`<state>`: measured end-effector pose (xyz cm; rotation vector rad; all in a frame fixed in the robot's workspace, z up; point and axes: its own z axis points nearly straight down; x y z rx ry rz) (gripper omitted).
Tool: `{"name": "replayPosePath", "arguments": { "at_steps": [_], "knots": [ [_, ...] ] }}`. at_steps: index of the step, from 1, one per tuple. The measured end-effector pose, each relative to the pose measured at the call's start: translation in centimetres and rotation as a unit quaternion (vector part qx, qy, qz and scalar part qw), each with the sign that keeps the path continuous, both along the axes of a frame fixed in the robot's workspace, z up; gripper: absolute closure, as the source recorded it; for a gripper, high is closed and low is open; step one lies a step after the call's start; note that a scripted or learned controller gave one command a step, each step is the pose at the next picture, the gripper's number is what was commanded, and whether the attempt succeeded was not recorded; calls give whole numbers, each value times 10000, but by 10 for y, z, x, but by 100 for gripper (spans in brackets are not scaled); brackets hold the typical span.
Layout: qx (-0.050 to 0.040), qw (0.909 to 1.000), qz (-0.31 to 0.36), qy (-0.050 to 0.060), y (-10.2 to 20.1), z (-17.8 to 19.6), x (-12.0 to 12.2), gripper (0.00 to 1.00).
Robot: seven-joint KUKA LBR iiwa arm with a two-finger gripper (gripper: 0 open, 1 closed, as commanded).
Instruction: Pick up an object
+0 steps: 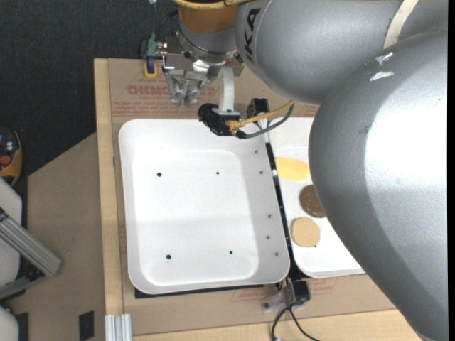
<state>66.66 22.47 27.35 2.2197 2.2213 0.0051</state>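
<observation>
Tool [186,91] above table [117,190] past left bin [142,212]; grip state unclear. Right bin [323,261] holds yellow disc [292,168], brown disc [311,200], tan disc [306,231].

grey arm [370,112] reaching in from right, orange-banded wrist, pincer [185,94] pointing down

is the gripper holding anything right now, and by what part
Nothing is held: the gripper hangs above the bench beyond the left white bin, with nothing between its jaws.
</observation>
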Motion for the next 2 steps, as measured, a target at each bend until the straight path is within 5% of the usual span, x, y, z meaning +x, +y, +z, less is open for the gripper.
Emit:
{"name": "replayPosePath", "arguments": {
  "at_steps": [2],
  "knots": [
    [1,10000,3,-10,0,60,0,100]
  ]
}}
